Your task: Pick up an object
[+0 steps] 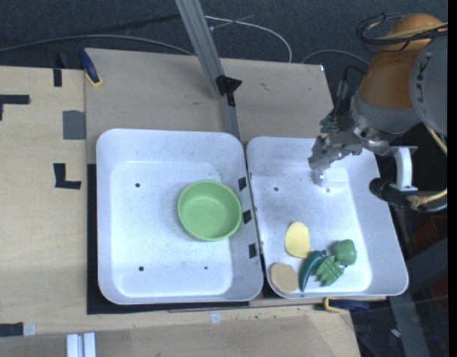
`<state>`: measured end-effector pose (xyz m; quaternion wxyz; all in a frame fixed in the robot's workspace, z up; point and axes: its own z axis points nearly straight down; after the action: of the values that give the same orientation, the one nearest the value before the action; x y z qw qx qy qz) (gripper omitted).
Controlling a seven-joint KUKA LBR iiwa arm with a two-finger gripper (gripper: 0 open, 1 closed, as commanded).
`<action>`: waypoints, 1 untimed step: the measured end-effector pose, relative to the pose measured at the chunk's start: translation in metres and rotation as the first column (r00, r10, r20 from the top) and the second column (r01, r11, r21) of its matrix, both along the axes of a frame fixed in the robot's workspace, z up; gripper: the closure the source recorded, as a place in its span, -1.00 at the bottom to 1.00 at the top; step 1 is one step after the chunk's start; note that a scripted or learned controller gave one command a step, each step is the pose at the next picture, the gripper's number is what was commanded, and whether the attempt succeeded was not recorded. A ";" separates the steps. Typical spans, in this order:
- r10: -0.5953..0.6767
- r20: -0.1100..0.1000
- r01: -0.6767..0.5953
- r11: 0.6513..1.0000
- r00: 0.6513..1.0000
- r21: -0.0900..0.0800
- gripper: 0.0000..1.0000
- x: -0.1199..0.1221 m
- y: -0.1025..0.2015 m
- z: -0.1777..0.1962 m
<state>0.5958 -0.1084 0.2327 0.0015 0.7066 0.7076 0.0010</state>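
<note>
1. 2 shallow white bins sit side by side on the bench: the left bin and the right bin, their inner rims touching along the middle.
2. The arm comes in from the right, its orange band above the grey wrist, and slants down over the upper part of the right bin.
3. The gripper hangs above the right bin's upper floor, near its back wall. Whether the claw is spread or pressed together cannot be told at this angle, and nothing is seen between it.
4. The things to pick lie in the right bin's lower half, well apart from the gripper. A pale yellow piece lies near the middle of that half.
5. A tan piece lies in the lower left corner of the right bin, just below the yellow one.
6. A green toy lies to the right of these 2, with a dark green curved piece touching its left side.
7. A green bowl stands upright in the left bin, toward its right side.
8. A grey pole slants across the top of the bench toward the seam between the bins.
</note>
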 end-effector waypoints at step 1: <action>0.006 -0.005 -0.006 1.000 1.000 0.002 1.00 0.009 0.061 -0.008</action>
<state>0.6046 -0.0474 0.2243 -0.0011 0.7046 0.7096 0.0000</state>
